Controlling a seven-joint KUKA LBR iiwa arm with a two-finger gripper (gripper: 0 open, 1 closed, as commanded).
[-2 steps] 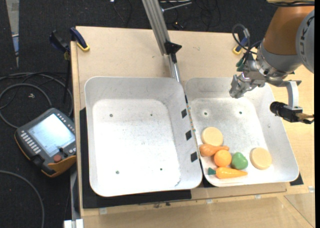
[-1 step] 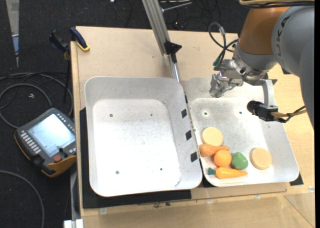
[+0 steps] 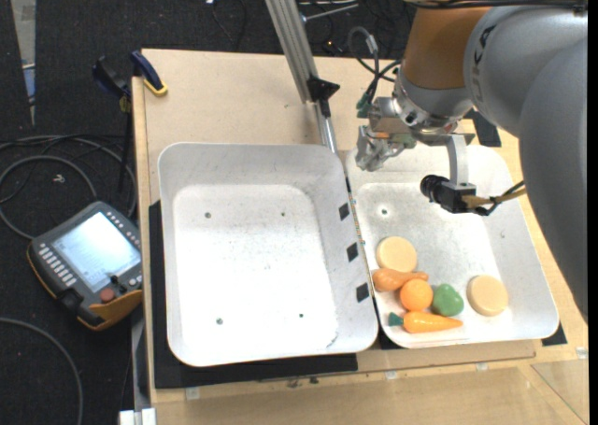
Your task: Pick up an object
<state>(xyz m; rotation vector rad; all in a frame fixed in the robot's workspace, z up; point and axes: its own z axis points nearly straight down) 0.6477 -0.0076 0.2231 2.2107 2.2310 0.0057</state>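
— Where's the end effector (image 3: 372, 150) right now?

— Up over the far left corner of the right bin (image 3: 523, 255), well apart from the toys. From here I can't tell how it's set.

— And the things to pick?

— All bunched at the near end of that bin. A carrot (image 3: 430, 322) lies flat, long axis running left to right, its green top toward the left bin (image 3: 177, 227). Just behind it sit an orange ball (image 3: 416, 295) and a green piece (image 3: 448, 300), touching. Two pale round discs, one (image 3: 396, 253) farther back, one (image 3: 487, 294) at the right.

— On the tabletop (image 3: 224, 96)?

— A blue and yellow clamp (image 3: 147, 72) at the far left corner.
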